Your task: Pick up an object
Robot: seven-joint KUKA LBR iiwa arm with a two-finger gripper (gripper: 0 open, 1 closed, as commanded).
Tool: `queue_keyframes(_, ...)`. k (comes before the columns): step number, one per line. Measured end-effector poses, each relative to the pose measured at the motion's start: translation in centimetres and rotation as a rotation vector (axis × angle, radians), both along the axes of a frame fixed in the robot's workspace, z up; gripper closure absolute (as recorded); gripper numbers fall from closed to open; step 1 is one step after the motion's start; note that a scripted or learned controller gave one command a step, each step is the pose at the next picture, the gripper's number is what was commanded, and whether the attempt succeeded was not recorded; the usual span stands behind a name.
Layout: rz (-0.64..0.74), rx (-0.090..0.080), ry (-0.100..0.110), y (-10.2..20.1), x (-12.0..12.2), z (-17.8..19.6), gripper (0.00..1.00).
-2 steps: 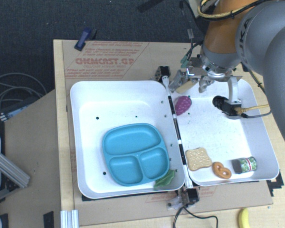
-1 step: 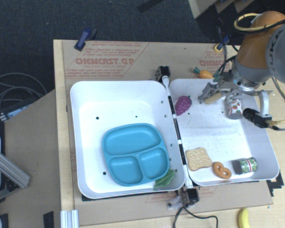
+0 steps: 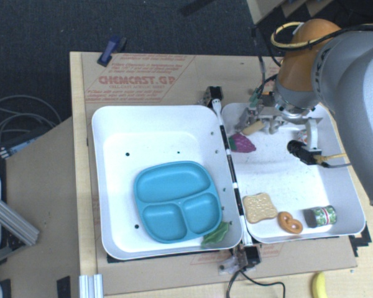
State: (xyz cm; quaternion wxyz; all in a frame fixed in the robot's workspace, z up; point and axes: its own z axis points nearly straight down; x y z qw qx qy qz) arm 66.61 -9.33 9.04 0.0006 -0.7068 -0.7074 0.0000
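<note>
My gripper [image 3: 263, 120] hangs low over the far left part of the right bin [image 3: 342, 194], under the orange band of the arm [image 3: 301, 61]. A purple object [image 3: 242, 143] lies just in front of it and to its left, close to the bin's left wall. A small tan piece [image 3: 252, 128] shows at the gripper's tip; whether it is held I cannot tell. Near the bin's front edge lie a slice of toast [image 3: 259, 207], a pretzel [image 3: 290, 222] and a small green-labelled can [image 3: 320, 216].
The left bin [image 3: 112, 141] holds a blue three-compartment plate [image 3: 176, 200] and a green leafy item [image 3: 216, 234] at its front right corner. A black part with a yellow cable [image 3: 303, 152] hangs from the arm over the right bin. A yellow object [image 3: 319, 285] lies off the bench front.
</note>
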Motion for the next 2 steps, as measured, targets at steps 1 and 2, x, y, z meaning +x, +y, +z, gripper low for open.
queue_keyframes(1,0.000,-0.001,-0.003,0.0,0.1,1.1,1.00)
queue_keyframes(2,0.000,0.000,-0.002,2.9,-7.6,9.5,1.00)
